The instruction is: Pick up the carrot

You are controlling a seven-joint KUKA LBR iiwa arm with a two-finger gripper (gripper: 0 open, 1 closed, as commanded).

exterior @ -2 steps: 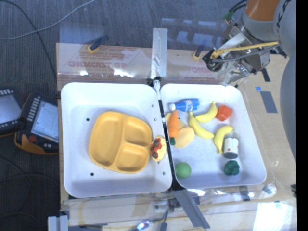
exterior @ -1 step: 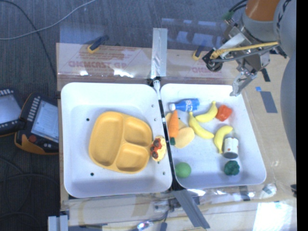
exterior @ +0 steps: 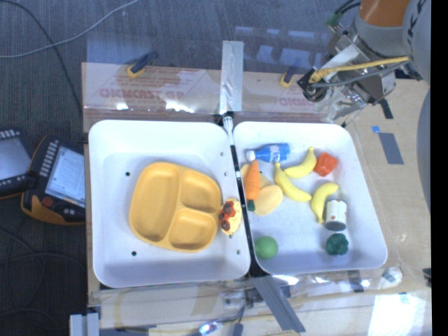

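- Camera view, end effector: the gripper (exterior: 336,89) hung above the far rim of the right bin (exterior: 364,187), beyond that bin's far right corner, at the end of the grey arm with its orange band. Whether it was released or clenched could not be told from this angle; nothing was seen held in it.
- Camera view, task item: the carrot (exterior: 252,181) lay in the right bin against the wall it shares with the left bin (exterior: 112,208). From the gripper it lay toward the view's lower left, across the bin and well apart.
- Long axis: the carrot ran roughly from the far side toward the near side of the bench, parallel to the dividing wall.
- Neighbours: a pale rounded item (exterior: 269,198) touched or sat just beside the carrot on the side facing the gripper; a blue and white bottle (exterior: 268,152) lay just beyond its far end; a banana (exterior: 290,184) lay near.
- Judgement: the approach would call for travel toward the lower left and a descent, with the closing direction set across the carrot's width. The wall and the pale item left little clearance on either flank.
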